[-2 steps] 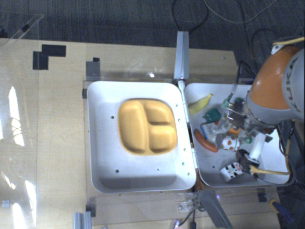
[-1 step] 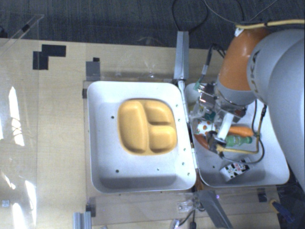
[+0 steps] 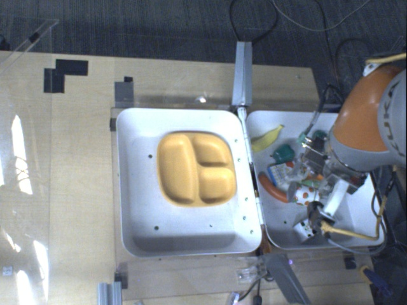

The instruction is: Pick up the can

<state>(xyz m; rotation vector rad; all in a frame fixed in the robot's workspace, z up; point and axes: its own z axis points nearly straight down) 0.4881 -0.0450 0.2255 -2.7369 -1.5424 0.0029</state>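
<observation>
Can (image 3: 303,196): small, whitish body showing red-orange patches, label too blurred for reading. Sitting in right-hand bin (image 3: 365,218), right-centre of frame, slightly below mid-height, near bin's middle. Pose, upright or lying, not telling clearly.

two white bins (image 3: 127,170), one yellow tray (image 3: 194,168), one banana (image 3: 267,137)

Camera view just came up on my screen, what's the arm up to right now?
The arm is reaching in from the right over the right bin, with its tool low near the bin's front. Around it lie a banana, a red sausage-like item and a few small packaged things. I can't pick out the can in that clutter, nor see anything gripped. The left bin holds a yellow divided tray, untouched.
</observation>
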